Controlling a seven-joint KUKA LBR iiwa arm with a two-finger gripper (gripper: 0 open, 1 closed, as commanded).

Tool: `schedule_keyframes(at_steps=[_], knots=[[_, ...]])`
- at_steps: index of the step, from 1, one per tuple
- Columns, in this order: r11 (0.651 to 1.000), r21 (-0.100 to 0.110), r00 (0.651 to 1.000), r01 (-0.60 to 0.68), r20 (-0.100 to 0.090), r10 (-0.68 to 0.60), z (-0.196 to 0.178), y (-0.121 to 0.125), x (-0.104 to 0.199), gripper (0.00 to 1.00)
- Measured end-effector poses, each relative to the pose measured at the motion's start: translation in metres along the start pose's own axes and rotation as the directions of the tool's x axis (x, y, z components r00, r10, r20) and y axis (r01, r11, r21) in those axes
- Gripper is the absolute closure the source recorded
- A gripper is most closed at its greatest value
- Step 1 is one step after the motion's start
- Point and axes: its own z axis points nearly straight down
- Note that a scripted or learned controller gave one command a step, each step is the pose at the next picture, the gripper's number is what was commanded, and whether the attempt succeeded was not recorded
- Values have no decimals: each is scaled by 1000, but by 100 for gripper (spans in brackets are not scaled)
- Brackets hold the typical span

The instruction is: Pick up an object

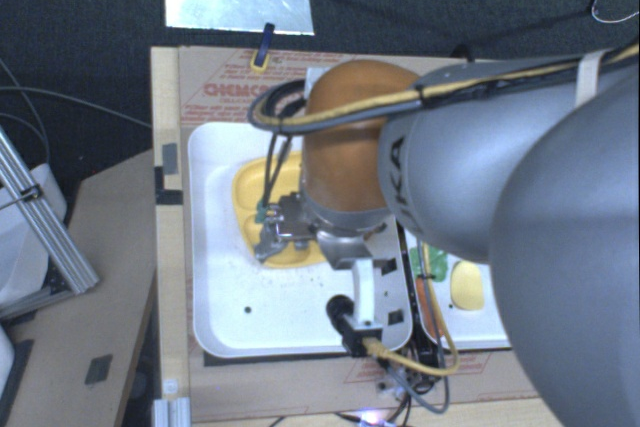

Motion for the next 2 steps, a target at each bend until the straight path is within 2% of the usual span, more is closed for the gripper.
schedule_keyframes(at_steps=[1,2], knots=[[1000,-12,1000,-2,-5,2,-19,3,-2,100],[999,-31,1000,-8,-6,8,-159,45,-64,100]])
